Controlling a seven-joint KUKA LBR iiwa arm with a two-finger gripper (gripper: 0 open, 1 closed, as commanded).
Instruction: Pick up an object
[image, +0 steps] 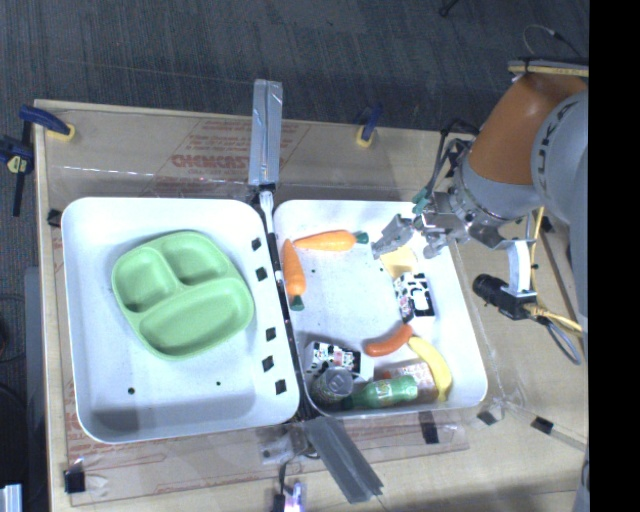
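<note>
Over the right bin's (470, 330) far right corner hangs the gripper (412, 232), its fingers spread and clasping nothing. Just below it, touching the fingertips' shadow, lies a pale yellow block (399, 262), the nearest candidate to pick up. A carrot (323, 241) lies just to the gripper's left in the view, its long axis running left to right, pointing toward the claw. Reaching the block seems to call for a short drop downward.

pale green divided plate (182, 291) in white left bin (90, 400). orange carrots (324, 240), yellow banana (432, 364), green bottle (385, 392), red-orange sausage (386, 341), black-and-white patterned card (415, 296) in white right bin (465, 330).
</note>
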